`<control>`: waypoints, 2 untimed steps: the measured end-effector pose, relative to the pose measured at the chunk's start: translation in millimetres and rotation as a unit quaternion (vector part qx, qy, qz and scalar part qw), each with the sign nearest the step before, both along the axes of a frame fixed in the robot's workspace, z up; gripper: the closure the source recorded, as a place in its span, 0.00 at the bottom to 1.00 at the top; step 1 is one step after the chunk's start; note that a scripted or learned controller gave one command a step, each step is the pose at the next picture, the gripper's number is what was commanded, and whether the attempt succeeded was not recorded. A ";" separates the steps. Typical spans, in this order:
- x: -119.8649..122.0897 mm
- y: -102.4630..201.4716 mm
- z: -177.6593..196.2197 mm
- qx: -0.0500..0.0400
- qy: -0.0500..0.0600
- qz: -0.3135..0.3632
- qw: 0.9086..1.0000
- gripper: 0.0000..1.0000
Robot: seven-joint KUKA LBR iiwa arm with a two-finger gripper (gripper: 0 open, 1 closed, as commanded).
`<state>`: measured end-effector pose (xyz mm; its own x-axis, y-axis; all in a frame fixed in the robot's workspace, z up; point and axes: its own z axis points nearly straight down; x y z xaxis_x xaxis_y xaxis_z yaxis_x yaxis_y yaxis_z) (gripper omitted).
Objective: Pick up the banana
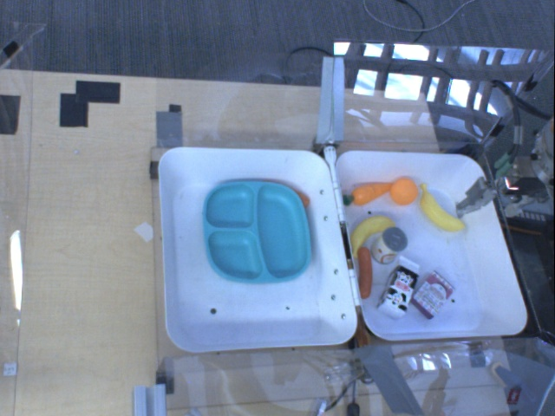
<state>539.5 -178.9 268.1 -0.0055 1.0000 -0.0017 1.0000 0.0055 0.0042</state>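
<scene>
While the claw [479, 198] hovers at the right bin's far edge, its spread impossible to tell, the curved yellow plastic banana [439, 211] lies just left of it, long axis slanting toward it.

This is a robotics lab or test cell rather than any kitchen. A pale wooden bench [78, 232] stands on grey carpet [173, 16] and carries two shallow white bins [251, 332] fixed side by side with metal brackets [328, 94], and black marker patches [87, 100] are stuck near its far left corner. A loose cable [408, 11] trails over the carpet beyond the far edge, and the right-hand bin holds toy food and little cartons [431, 295].
</scene>
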 end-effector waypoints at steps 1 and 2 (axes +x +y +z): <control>23.7 18.8 -127.9 0.001 0.001 0.015 1.000 0.00; 40.3 -24.6 -179.3 -0.001 -0.003 0.039 0.999 0.00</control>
